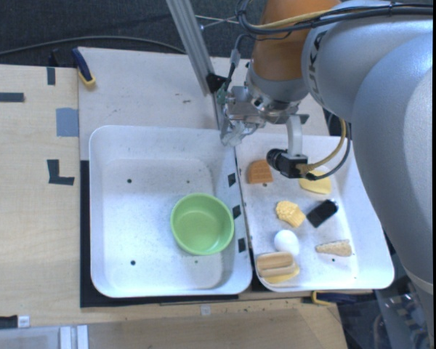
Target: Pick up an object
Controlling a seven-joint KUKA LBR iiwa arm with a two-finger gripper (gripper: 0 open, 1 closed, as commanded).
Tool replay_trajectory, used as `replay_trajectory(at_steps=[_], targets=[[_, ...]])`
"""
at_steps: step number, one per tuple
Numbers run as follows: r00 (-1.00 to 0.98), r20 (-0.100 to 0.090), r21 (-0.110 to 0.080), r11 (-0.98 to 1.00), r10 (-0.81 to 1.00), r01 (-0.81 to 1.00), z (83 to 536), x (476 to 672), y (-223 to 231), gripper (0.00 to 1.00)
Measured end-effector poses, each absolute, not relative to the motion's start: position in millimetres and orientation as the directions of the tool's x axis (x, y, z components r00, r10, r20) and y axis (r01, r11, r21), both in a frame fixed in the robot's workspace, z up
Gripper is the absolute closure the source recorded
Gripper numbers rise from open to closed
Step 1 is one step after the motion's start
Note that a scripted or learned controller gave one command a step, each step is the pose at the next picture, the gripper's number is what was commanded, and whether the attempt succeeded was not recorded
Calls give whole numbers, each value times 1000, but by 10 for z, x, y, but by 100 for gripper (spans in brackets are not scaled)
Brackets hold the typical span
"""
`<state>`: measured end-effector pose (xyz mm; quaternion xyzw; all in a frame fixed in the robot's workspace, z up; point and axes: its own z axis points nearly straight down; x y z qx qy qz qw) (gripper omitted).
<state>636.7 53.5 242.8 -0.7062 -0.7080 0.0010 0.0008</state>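
The grey arm [378, 71] with its orange band [291, 27] reaches in over the far end of the right bin [370, 267], and its claw [235, 135] hangs at the far end of the divide where the two bins meet, just beyond the toast-coloured piece [259, 171]; nothing is visible between its tips, and whether they stand apart or together I cannot tell from this angle. The left bin [105, 195] holds one green bowl [202, 224], upright, sitting toward the near end of that bin and close to the wall it shares with the right bin. The other things lie in the right bin. The toast-coloured piece rests at its far end near the shared wall, with a black cylindrical part of the arm's fittings [285, 163] just beside it. A pale yellow wedge [316, 185] lies farther from the green bowl, past that black part. Nearer the camera sit a lumpy yellow piece [289, 213] and a small black block [322, 212], close to each other but apart. A white egg-like ball [285, 242] lies near the lumpy piece, a hot-dog bun [277, 265] lies at the near rim, and a tan wedge [335, 249] lies beside the ball, away from the bowl. The bins stand on a pale wooden worktop [29, 195].
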Motion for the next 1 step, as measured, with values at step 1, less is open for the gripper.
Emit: replay_trajectory(at_steps=[1], targets=[[-6,1,-3,6,1000,1000,2397,6273,980,100]])
